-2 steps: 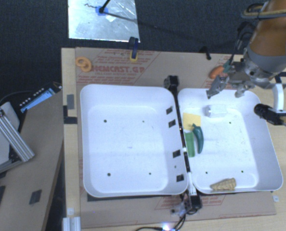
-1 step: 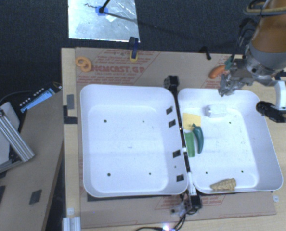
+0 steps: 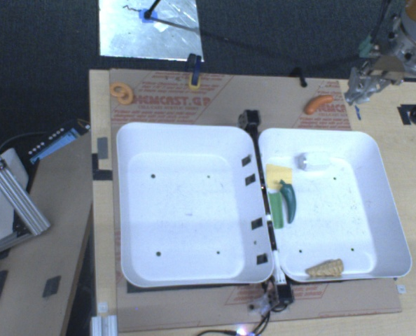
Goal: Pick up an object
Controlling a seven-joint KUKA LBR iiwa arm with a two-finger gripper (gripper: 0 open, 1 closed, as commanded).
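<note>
The bench (image 3: 159, 89), a cardboard-covered board, carried two white bins side by side. The left bin (image 3: 187, 205) had only bare floor showing. The right bin (image 3: 334, 208) held all the loose things, so any pick had to be made there.

The arm (image 3: 412, 12) sat at the upper right, well outside the bins, with the gripper (image 3: 358, 89) hanging over the bench's far corner, near an orange sausage-shaped toy (image 3: 319, 103) lying on the cardboard. Whether the gripper was spread or pressed together could not be told at that size and blur; nothing was seen in it.

In the right bin, a green stick (image 3: 276, 208) lay along the left wall, touching a dark teal pepper (image 3: 289, 199) beside it, with a yellow block (image 3: 279, 173) just above them. A tan cone (image 3: 325, 268) lay alone near the front wall. A small pale object (image 3: 302, 162) sat near the back, hard to make out against the white.

The step in hand looked like the approach, with no pick begun. The cone seemed the cleanest target: it stood well apart from the others. A good descent would centre over its thicker part, close across its short axis, and keep clear of the front wall. The cluster by the divider risked a bumped wall or a double grab.
</note>
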